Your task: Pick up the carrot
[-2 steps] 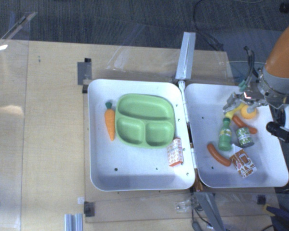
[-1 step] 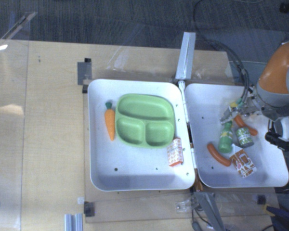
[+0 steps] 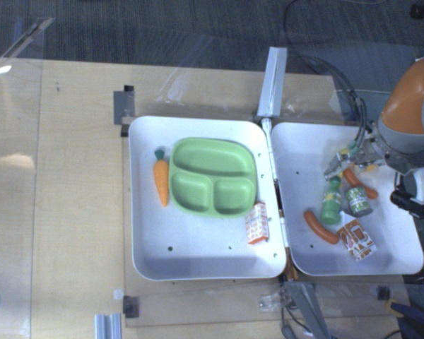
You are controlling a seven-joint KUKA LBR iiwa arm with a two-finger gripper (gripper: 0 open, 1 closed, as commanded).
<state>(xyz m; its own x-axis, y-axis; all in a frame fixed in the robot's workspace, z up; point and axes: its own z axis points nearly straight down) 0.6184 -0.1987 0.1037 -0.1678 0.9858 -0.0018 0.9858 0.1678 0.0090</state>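
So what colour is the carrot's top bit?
Green. The carrot is orange with a green top, seen in the camera view.

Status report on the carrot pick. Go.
Gripper over right bin, nothing seen held. Carrot in left bin, beside green tray, untouched. Nothing on it.

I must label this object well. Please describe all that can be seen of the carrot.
The carrot is a small orange toy, plastic by its look, with a green top. It lies flat in the left bin, green end toward the far wall and tip pointing toward the camera. It lies close along the left side of the green divided plate.
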